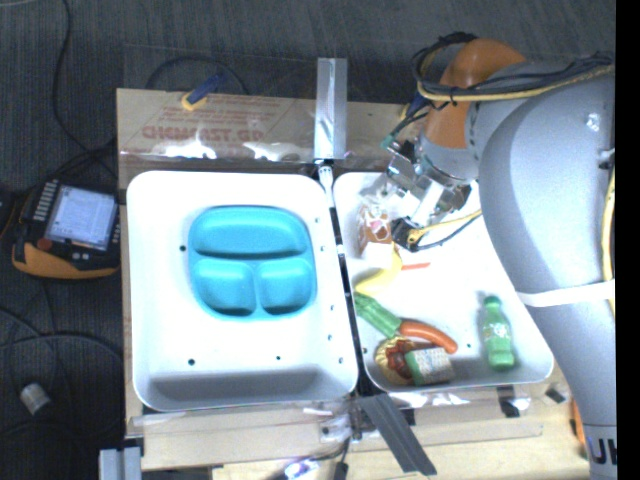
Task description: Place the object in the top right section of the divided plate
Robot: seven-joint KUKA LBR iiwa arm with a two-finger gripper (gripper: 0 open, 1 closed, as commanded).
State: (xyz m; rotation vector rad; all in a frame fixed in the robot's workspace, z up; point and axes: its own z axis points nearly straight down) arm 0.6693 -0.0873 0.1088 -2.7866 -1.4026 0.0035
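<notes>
The blue divided plate (250, 260) lies in the middle of the left bin (160, 368), one wide section at the far side and two smaller ones at the near side. My gripper (398, 211) is low over the far left corner of the right bin (520, 298). A small pink and brown toy food piece (377, 228) sits right at the gripper's left side, touching it or very close. The wrist hides part of that piece.
The right bin also holds a yellow piece (380, 273), a green vegetable (376, 314), an orange-red sausage-like piece (430, 335), a green bottle (497, 334) and a small can on a brown item (418, 363). The arm covers the bin's right side.
</notes>
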